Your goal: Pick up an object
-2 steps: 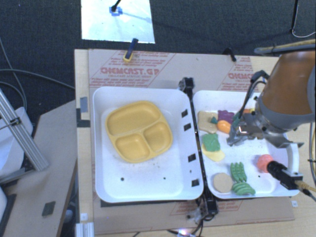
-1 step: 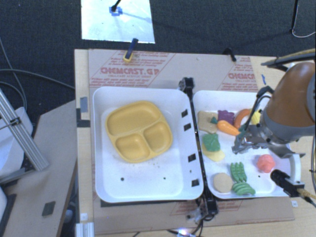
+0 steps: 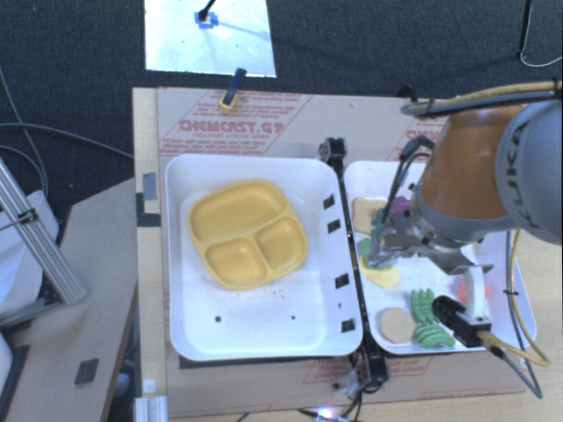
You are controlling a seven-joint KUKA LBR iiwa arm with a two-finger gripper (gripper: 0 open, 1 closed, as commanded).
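The tool point(image 3: 376, 251), wide or narrow I cannot tell, hangs by the left wall of the right bin point(image 3: 374, 176) over a yellow piece point(image 3: 384, 279); I would descend straight, then close centred.

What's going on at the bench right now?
The arm reaches over the right bin, its end effector low near the bin's left wall, just above a yellow piece. Green ridged pieces and a tan disc lie nearer the camera. A yellow divided plate sits in the left bin. Nothing is visibly held.
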